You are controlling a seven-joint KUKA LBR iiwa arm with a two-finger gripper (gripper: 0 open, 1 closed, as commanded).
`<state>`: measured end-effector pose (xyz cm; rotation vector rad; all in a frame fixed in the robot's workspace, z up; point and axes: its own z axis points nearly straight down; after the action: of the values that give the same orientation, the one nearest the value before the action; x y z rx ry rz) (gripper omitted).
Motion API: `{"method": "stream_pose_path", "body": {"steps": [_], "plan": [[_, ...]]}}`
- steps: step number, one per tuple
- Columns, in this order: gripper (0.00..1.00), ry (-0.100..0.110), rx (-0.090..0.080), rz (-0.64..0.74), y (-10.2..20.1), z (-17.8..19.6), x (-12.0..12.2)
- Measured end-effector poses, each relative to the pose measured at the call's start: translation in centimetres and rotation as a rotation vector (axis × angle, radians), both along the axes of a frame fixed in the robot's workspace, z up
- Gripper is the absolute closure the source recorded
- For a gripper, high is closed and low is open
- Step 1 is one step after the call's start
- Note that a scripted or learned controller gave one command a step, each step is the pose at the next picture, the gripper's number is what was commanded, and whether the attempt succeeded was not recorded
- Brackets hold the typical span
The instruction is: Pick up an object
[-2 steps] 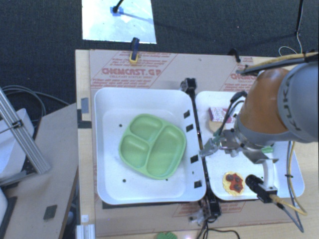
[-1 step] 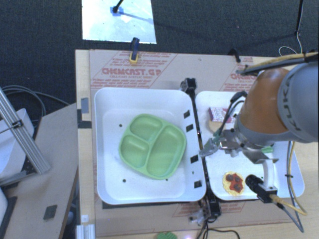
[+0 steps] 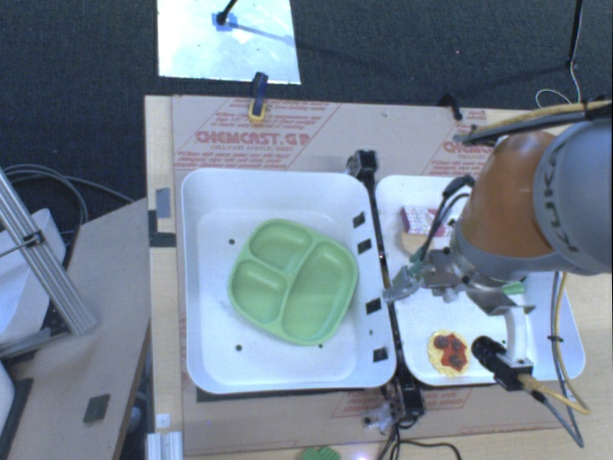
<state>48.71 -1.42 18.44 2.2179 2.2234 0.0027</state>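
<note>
Hanging over the right bin, the gripper, its jaw state impossible to tell, sits just above the toy pizza, which lies toward the near rim.

- The big grey arm covers much of the right bin.
- A pink box, at 10 o'clock in that bin, is partly hidden behind it.
- The gripper is hidden under the arm.

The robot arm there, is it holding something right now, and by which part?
Cannot be told. The arm hangs over the right bin and covers its own end effector; the small pizza-like toy lies free.
</note>
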Motion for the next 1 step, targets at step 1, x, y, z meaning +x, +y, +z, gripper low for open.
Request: {"method": "stream_pose_path", "body": {"steps": [1], "plan": [[0.0,0.0,0.0,0.0,0.0,0.0,0.0]]}}
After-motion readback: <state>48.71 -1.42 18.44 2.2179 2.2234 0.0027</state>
